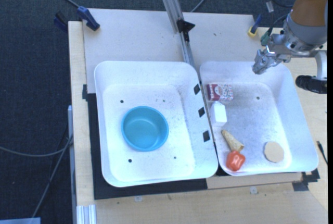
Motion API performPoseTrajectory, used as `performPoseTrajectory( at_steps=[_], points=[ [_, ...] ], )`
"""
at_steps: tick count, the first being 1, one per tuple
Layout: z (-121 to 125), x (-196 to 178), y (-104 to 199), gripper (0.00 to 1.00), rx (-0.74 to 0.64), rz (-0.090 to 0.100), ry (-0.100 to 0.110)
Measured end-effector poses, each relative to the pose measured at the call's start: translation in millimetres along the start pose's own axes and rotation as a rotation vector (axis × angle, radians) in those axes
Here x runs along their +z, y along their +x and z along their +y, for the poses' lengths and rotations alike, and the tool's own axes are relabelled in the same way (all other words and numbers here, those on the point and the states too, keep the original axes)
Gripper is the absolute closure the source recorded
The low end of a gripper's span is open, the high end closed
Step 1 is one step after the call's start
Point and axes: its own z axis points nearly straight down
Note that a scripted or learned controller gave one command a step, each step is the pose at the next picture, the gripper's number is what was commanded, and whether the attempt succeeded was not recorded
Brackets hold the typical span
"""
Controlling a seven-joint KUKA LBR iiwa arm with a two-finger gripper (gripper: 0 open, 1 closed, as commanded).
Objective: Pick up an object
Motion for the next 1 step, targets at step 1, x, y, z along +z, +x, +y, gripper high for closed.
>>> performPoseTrajectory(
  at_steps=[1],
  points=[
    [-10.2, 6.8, 52.4, 1.0, -0.002, 0.007, 0.019]
  ],
)
